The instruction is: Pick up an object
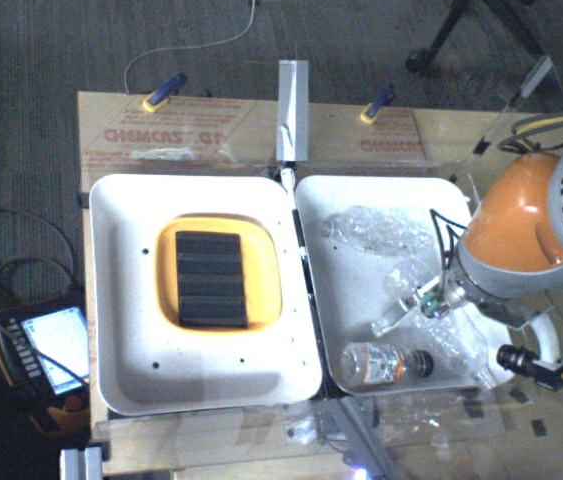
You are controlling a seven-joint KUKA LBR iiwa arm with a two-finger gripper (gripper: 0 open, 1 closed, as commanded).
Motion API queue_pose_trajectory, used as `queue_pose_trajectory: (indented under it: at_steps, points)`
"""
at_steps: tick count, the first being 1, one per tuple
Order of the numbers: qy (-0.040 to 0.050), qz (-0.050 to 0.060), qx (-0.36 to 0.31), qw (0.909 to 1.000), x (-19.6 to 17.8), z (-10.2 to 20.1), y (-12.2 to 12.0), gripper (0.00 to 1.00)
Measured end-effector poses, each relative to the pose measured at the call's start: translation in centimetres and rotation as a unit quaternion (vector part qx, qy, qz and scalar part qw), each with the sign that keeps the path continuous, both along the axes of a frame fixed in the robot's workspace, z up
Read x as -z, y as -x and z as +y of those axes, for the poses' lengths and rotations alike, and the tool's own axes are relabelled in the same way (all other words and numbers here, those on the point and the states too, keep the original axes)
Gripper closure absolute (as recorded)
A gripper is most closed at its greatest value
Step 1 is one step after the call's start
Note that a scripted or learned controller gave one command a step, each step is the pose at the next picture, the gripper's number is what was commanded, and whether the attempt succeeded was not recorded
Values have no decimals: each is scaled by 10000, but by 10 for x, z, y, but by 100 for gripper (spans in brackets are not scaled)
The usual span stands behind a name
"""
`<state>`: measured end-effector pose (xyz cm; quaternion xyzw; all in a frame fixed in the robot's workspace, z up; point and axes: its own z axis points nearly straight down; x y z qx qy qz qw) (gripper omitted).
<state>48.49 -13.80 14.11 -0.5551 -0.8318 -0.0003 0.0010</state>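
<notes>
White bins, 2 side by side, with the arm over the right one.

At far left a tablet [49, 346] lies on the dark floor beside the bench. The left bin [121, 298] holds a yellow tray [167, 268] with a black ribbed block [211, 279] set inside it. The right bin [346, 268] holds crumpled clear plastic [381, 230] near its back wall and a clear bottle [386, 363] lying on its side along the front wall, dark cap to the right. The gripper [431, 303] is low in this bin, just above the bottle and beside more plastic; I cannot tell how its fingers stand, and nothing shows between them. The orange-banded arm [521, 218] enters from the right.
</notes>
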Motion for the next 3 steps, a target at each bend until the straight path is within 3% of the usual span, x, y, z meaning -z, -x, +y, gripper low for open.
queue_pose_trajectory:
  at_steps: [1, 2, 3]
  points:
    - [18, 3, 966, 9953, -19, -56, -54, 0]
    - [34, -83, 1532, 9882, 45, -4, -158, 0]
    - [26, 0, 1131, 9936, 44, -22, -170, 0]
